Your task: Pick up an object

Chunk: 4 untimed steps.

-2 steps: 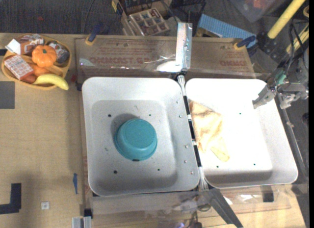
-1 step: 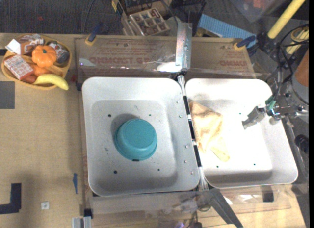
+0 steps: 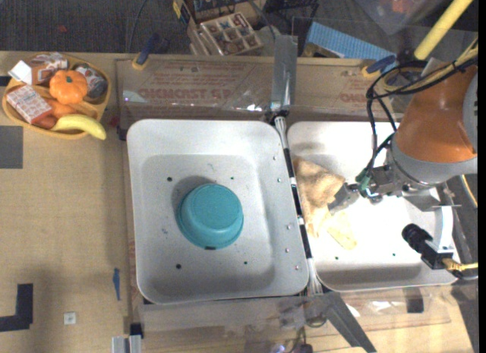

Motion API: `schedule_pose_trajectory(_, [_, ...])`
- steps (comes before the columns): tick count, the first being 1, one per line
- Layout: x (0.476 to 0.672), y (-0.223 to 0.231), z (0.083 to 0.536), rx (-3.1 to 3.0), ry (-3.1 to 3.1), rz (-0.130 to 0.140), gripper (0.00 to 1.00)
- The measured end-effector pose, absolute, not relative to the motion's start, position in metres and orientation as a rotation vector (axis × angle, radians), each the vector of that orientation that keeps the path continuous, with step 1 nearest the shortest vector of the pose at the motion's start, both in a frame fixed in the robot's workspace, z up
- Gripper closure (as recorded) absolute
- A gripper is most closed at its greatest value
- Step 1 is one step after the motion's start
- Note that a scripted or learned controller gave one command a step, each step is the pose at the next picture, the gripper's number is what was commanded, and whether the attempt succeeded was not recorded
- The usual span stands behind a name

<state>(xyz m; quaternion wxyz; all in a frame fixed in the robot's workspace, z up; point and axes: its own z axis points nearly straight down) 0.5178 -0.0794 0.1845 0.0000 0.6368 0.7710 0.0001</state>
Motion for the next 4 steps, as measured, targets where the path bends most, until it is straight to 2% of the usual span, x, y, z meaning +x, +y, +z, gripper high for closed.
schedule_pose_trajectory(1, [0.508,-0.103,0.090,2.073,2.352,0.009,0.00])
schedule_pose_trajectory(2, [0.537,-0.123,0.098,2.116,2.318,0.002,0.00])
schedule_pose_trajectory(3, [0.538,-0.118,0.208,2.182,2.258,0.000,0.00])
schedule_pose_trajectory(4, [0.645,-0.109,0.094,2.160,2.262,0.013,0.00])
